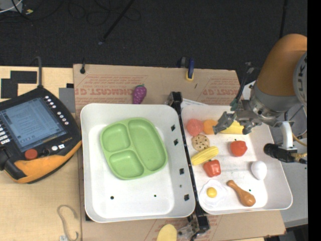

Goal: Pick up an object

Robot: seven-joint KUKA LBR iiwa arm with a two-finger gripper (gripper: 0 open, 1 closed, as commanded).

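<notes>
Yellow banana (233, 129) half hidden behind the pincer (226, 122); its fingers indistinct.

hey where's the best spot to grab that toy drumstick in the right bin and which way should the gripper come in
Probably the narrow shaft of the drumstick, coming straight down, fingers closing across it. It lies flat, thin end up-left, bulbous end toward the bin's front. The fried egg sits close on its left.

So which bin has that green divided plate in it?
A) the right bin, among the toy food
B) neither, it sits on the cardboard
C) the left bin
C: the green divided plate lies alone in the left bin, while the toy food, such as the corn and egg, fills the right bin.
</notes>
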